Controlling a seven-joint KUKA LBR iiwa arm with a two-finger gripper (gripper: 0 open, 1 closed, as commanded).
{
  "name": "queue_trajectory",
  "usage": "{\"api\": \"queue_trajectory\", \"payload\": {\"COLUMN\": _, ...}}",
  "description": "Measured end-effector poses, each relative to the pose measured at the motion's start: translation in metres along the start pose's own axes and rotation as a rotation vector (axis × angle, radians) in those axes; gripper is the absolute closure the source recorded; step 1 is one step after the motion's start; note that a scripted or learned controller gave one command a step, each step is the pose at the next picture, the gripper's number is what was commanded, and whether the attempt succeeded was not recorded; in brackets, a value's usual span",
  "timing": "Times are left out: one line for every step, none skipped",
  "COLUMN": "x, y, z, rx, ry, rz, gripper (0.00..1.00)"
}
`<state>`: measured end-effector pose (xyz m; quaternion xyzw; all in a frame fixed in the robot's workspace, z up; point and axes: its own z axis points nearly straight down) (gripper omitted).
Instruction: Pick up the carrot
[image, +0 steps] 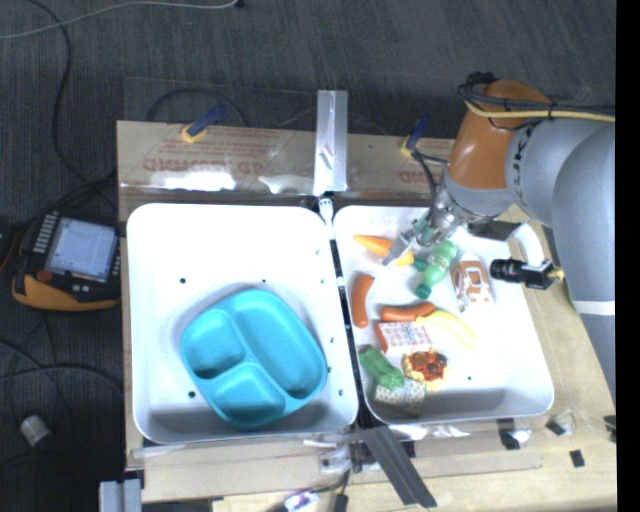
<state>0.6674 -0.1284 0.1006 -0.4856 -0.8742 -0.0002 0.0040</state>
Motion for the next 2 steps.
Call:
{"api": "queue_trajectory", "payload": {"x": 0.010, "y": 0.000, "z": 0.011, "rx": -0.007, "ry": -0.020, "rz": -0.143, "gripper": 1.00}}
{"api": "queue_trajectory", "payload": {"x": 0.073, "y": 0.040, "z": -0.081, "rx": -0.001, "ry": -0.005, "rz": 0.152, "gripper": 1.00}}
